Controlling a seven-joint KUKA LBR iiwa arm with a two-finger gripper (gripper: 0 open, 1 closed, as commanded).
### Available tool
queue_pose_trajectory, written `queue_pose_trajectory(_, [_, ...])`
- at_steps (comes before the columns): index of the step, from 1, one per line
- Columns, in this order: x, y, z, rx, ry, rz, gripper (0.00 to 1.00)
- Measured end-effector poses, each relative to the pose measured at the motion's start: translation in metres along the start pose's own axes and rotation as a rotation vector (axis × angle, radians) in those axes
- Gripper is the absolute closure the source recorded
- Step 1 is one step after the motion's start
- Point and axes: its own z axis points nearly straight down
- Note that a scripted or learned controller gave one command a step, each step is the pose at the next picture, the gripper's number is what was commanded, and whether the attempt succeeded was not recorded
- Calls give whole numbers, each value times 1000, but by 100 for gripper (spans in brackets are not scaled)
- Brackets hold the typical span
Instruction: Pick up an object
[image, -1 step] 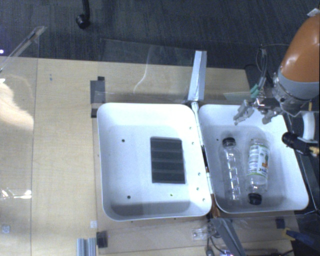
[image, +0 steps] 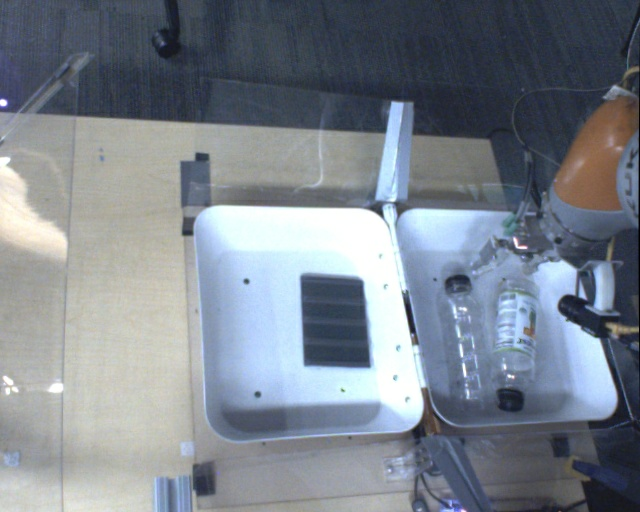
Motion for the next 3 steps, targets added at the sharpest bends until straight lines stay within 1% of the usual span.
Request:
queue_pose_trajectory(1, [-16, -40, 55, -12, -5, -74, 0])
queue_pose_trajectory(2, [-40, -105, 55, -10, -6, -75, 0])
queue_pose_trajectory(3, [-39, -101, 42, -19, -6, -77, 100])
